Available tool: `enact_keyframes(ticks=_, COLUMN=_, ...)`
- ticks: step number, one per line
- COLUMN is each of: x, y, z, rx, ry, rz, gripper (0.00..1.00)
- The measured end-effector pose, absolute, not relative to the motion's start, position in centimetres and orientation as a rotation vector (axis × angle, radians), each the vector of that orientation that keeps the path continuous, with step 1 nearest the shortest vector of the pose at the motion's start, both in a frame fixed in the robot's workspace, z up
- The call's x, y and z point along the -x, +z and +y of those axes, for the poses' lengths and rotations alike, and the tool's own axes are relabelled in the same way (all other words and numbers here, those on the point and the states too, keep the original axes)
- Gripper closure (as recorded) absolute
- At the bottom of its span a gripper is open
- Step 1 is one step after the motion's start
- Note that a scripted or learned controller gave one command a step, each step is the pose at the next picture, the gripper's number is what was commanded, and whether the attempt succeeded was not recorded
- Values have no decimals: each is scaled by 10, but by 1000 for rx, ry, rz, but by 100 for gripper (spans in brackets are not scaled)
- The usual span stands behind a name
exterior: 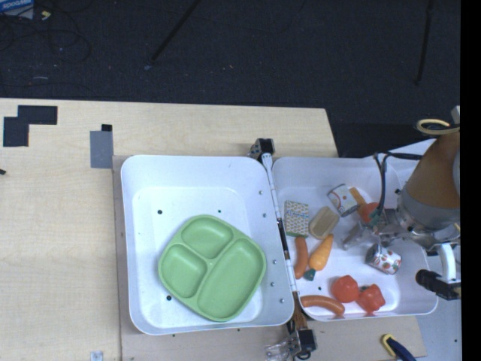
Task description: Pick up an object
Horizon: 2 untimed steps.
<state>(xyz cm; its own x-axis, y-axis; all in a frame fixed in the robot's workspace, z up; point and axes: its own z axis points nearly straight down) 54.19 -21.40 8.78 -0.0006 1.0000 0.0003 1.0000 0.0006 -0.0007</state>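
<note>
The right bin (409, 307) holds several toy foods. A red tomato (345, 287) and a red pepper (372, 298) lie near its front, with a sausage (322, 304) at the front rim. Two carrots (321, 253) lie by the left wall, beside a tan block (324, 222) and a patterned square (296, 216). A small clear cup (344, 198) lies at the back. My gripper (366, 233) reaches in from the right, low over the bin's middle, next to an orange-red piece (367, 212) and just above a small white patterned cup (385, 261).
The left bin (143, 201) holds a green divided plate (213, 268). A black clamp (263, 147) sits where the bins meet at the back. The arm's grey body and orange band (436, 179) cover the right bin's right side. The wooden bench (52, 239) extends left.
</note>
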Motion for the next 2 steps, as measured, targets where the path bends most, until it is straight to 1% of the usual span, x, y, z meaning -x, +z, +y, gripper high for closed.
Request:
enact_keyframes(ticks=1, x=-475, y=88, z=-214, rx=2220, ry=0, rz=-2217, gripper=0)
enact_keyframes(ticks=2, x=-476, y=98, z=-215, rx=2227, ry=-3, rz=-2213, gripper=100)
